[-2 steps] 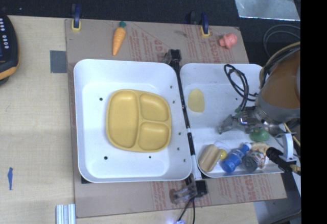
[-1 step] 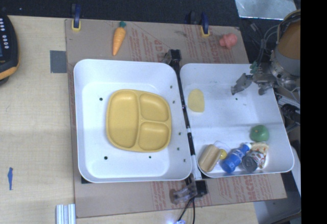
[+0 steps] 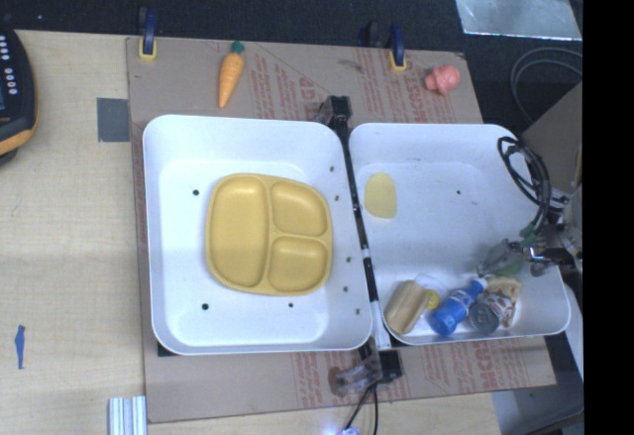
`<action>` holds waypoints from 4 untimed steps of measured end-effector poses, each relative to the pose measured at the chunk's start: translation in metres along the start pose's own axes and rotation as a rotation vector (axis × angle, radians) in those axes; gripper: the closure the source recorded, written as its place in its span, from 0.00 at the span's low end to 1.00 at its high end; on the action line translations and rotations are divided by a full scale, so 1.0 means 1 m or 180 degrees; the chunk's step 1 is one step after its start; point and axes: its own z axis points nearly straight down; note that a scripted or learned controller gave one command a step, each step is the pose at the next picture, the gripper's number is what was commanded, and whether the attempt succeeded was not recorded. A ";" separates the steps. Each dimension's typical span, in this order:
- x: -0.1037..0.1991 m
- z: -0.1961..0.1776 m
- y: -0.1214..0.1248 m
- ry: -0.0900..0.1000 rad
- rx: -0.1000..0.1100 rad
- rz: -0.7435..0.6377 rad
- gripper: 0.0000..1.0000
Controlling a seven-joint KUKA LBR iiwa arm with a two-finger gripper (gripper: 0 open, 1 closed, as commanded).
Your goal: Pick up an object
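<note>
The right bin [image 3: 446, 165] holds a flat pale yellow piece [image 3: 380, 195] near its left wall. Along its front wall lie a tan roll [image 3: 405, 307], a blue bottle [image 3: 456, 311] and a small grey can with a printed wrapper [image 3: 495, 309]. My gripper [image 3: 517, 254] hangs low at the bin's right side, just above and behind the can, with black cables [image 3: 525, 170] looping behind it. Nothing visible is held in it. The left bin [image 3: 168, 225] carries a yellow divided plate [image 3: 268, 233] in its middle.
An orange toy carrot [image 3: 230, 76] and a pink lump [image 3: 443, 78] lie on the cardboard behind the bins. Blue clamps [image 3: 148, 35] pin the board's back edge. A black and orange device [image 3: 14, 91] sits at far left.
</note>
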 end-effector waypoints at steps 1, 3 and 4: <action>0.023 0.060 0.074 -0.0012 -0.0040 -0.0043 0.00; 0.003 0.056 0.094 -0.0016 -0.0058 -0.0035 0.00; 0.002 0.058 0.038 -0.0006 -0.0017 -0.0017 0.00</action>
